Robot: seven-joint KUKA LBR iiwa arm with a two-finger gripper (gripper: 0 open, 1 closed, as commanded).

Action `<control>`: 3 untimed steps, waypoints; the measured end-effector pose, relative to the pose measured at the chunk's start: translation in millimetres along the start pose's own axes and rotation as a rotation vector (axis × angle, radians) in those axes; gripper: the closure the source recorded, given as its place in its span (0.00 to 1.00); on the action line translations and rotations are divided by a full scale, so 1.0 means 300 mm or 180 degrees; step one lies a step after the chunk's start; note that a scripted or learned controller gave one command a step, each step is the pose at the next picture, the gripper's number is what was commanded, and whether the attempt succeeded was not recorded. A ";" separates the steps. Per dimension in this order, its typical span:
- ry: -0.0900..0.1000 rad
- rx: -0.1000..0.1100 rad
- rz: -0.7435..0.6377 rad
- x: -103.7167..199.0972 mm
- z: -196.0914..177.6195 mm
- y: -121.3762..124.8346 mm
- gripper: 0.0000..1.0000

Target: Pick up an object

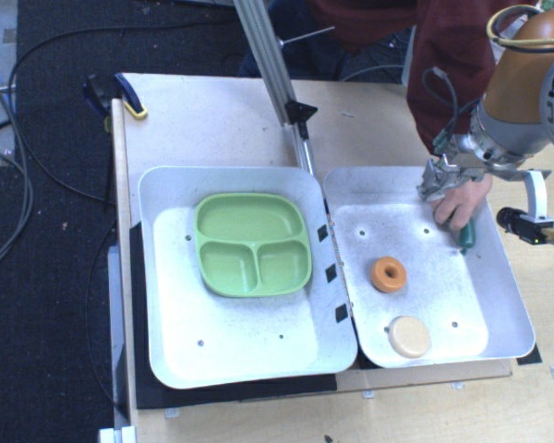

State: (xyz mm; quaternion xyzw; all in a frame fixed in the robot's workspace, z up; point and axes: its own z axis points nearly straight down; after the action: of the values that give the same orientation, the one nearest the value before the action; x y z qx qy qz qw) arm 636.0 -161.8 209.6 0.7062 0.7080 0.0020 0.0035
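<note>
at the right bin's [499,275] far edge, a person's hand [460,203] grasps a green tool [466,236] beside the gripper [434,181]; its grip i cannot tell.

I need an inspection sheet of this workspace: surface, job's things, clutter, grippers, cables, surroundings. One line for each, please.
Surface: wooden bench bearing the left bin and the right bin, side by side.
Job's things: orange ring and cream round piece in the right bin; green divided plate in the left bin.
Clutter: a teal object in the right bin under a person's hand.
Grippers: gripper above the right bin's far edge, beside the hand; finger state unclear.
Cables: black cables on the dark floor to the left.
Surroundings: metal pole rising behind the bins; person in red top.
</note>
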 end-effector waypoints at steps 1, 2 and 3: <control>0.0012 0.0019 -0.0014 0.176 -0.047 -0.020 1.00; 0.0013 0.0017 -0.0019 0.367 -0.084 -0.009 1.00; 0.0012 0.0018 -0.0016 0.526 -0.090 0.006 1.00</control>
State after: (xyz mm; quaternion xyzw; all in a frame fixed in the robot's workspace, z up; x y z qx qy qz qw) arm 637.1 -3.8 236.4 0.7044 0.7098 0.0013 0.0002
